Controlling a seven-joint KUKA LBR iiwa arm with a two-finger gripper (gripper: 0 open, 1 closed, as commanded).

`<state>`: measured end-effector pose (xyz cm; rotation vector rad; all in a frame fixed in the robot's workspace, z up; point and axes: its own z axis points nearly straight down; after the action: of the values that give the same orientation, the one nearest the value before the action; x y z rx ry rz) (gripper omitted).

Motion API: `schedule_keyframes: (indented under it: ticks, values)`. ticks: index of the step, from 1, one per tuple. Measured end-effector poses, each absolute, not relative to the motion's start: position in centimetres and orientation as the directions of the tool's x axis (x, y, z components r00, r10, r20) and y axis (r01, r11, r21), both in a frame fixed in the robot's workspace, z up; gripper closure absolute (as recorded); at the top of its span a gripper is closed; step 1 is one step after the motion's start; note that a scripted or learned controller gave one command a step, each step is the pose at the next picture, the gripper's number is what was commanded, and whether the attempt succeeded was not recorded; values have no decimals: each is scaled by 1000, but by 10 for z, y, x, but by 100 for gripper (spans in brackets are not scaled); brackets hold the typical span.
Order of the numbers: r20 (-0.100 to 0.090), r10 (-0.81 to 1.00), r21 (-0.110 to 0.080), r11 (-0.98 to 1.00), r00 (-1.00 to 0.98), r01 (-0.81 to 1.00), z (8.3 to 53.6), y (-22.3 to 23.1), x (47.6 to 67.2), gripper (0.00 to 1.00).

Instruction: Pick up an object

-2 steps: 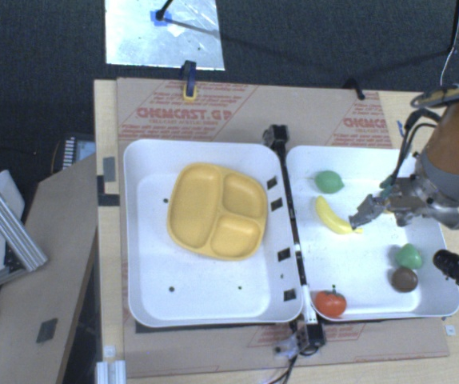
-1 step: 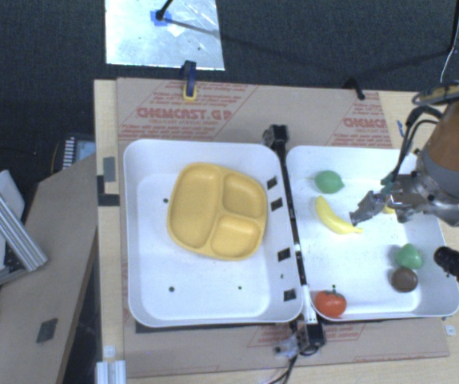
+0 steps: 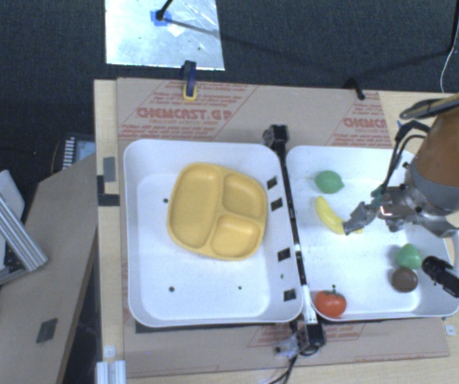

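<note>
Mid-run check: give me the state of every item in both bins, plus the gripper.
yellow tray: flat in left bin, nothing in it.
banana: lying in right bin, gripper at its end.
lime: loose, untouched.
green ball: resting against brown ball.
tomato: at front wall.

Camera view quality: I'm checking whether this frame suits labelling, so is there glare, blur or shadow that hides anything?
Camera view: even overhead light, with soft shadows. The foil sheet above the bench glares. The white bins look bright but keep detail. The claw near the banana is slightly blurred. The small brown object is too soft to identify.
</note>
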<state>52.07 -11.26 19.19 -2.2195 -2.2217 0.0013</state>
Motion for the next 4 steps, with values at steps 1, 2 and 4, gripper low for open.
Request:
schedule_keyframes:
  ticks: [1,2,4]
  values:
    - [1,1000,-3,1,-1,1000,130,-106,520,0]
    - [1,1000,-2,0,0,1000,82,-106,520,0]
    - [-1,1000,6,4,-4,1000,158,-108,525,100]
